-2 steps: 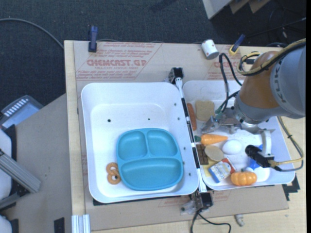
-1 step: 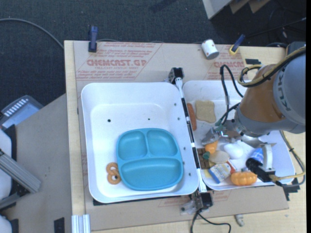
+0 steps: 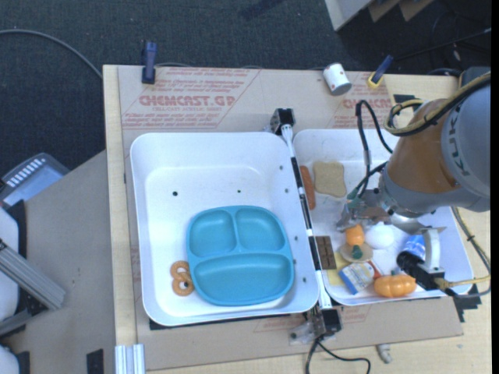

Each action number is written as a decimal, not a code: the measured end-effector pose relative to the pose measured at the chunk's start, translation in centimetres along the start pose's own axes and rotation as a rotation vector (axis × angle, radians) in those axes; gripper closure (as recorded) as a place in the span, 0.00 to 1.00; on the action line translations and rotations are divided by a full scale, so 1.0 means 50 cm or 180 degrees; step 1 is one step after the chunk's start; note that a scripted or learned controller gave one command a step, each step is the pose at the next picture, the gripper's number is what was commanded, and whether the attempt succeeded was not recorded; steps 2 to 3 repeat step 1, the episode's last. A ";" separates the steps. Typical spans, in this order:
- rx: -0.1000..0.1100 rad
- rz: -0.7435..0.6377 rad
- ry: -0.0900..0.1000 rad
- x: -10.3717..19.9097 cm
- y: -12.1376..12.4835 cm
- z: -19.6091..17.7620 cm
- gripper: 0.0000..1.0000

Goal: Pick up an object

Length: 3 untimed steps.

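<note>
The arm (image 3: 437, 158) reaches in from the right of the frame and bends down over the right bin (image 3: 331, 140), its orange band above the wrist, and the gripper (image 3: 355, 215) hangs low among the clutter at the bin's middle. Whether the claw is wide or narrow I cannot tell (the wrist hides it from above).

Just below the gripper lies a small orange piece (image 3: 355, 235), touching or nearly touching a white ball (image 3: 382, 236) on its right; this looks the likeliest target. A toast slice (image 3: 329, 179) lies toward the bin's upper left, and an orange fruit (image 3: 394, 286) sits at its lower edge.

To do the pick well, I would centre the claw over one item alone, come straight down, and close before lifting, since crowded neighbours could be nudged aside. The left bin (image 3: 156, 162) holds a blue tray (image 3: 238, 255) and a pretzel (image 3: 182, 278).
</note>
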State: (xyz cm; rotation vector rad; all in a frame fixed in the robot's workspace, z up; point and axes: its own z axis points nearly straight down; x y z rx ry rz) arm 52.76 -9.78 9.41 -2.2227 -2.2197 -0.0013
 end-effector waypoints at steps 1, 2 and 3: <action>-0.0005 -0.0009 0.0000 0.116 0.068 -0.182 1.00; -0.0005 -0.0009 0.0000 0.116 0.068 -0.182 1.00; -0.0005 -0.0009 0.0000 0.116 0.068 -0.182 1.00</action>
